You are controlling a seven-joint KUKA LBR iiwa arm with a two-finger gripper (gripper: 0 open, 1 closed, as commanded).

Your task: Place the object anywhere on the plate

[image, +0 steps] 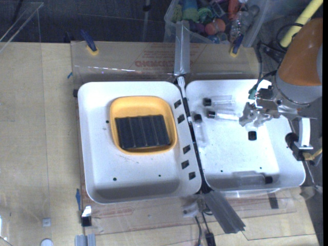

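I can't make out the red print on the clear sheet, and my gripper, grip state unreadable, hovers just beside the clear tubes.

— Where did the camera sit?
— Fixed above the bench, looking down at a slant on both white bins.
— How near?
— Far enough to take in both bins and the bench's far edge.
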